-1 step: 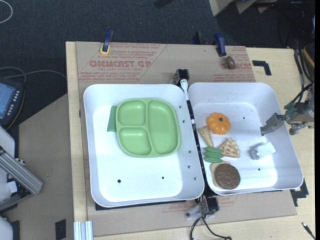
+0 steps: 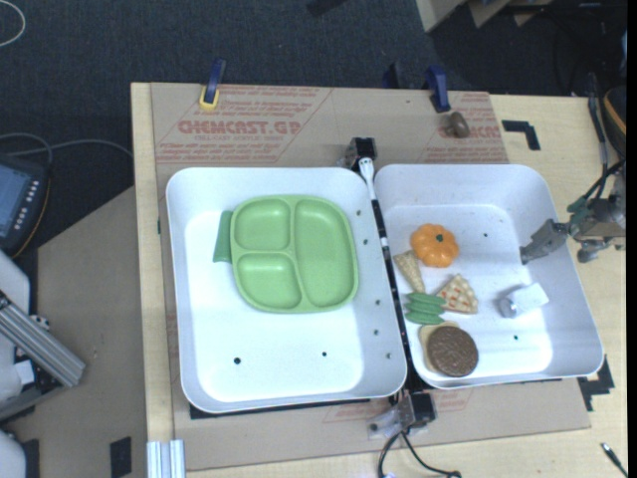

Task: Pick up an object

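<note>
Camera view shows us red print reading "CHEMCAST. G P" along the far strip of the brown cardboard sheet (image 2: 299,118) that covers the pale wooden bench (image 2: 109,267), above dark blue carpet (image 2: 199,18). We find the shallow white left bin (image 2: 269,366) with open floor along its near half; in its far half sits a light green plastic tray with three compartments (image 2: 294,252). The shallow white right bin (image 2: 557,337) touches it along the middle seam and keeps bare floor at its far side. Near that seam we see a round brown cookie-like disc (image 2: 452,351), a small orange toy pumpkin (image 2: 435,245), a tan waffle-patterned wedge (image 2: 460,295), a green bean pod (image 2: 425,309) and a pale cone-shaped piece (image 2: 409,269), all clustered close. A small white and grey block (image 2: 522,299) lies apart toward the right wall. We see the grey two-finger gripper (image 2: 542,242) over that wall, its fingers too blurred to judge.
</note>
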Robot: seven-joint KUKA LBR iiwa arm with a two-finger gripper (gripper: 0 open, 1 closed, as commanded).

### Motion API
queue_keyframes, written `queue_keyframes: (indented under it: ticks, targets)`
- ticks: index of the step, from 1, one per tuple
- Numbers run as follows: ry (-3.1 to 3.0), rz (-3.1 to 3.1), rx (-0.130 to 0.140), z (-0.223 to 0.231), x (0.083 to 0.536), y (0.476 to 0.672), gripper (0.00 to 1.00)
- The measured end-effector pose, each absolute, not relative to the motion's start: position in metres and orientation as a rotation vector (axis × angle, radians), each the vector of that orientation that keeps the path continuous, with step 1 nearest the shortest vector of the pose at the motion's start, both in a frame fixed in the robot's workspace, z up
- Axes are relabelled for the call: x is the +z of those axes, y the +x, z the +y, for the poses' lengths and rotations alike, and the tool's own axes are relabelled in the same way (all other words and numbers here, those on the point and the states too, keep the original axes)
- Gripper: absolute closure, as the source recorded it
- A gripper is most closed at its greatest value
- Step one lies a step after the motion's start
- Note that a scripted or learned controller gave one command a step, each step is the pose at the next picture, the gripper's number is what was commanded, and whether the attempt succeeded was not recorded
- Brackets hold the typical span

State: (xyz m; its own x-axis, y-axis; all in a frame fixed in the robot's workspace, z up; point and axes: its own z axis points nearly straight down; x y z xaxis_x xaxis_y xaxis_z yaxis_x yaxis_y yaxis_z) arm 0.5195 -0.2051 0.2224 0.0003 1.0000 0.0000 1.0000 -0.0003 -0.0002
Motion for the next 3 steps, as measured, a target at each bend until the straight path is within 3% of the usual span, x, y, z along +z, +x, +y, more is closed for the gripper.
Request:
queue_keyframes:
  ticks: [2, 3]
  targets:
    - [-2.218, -2.217, 0.003, -0.199, 0.128, 0.522, 0.0]
    - [-2.241, -2.235, -0.007, -0.204, 0.104, 0.526, 0.0]
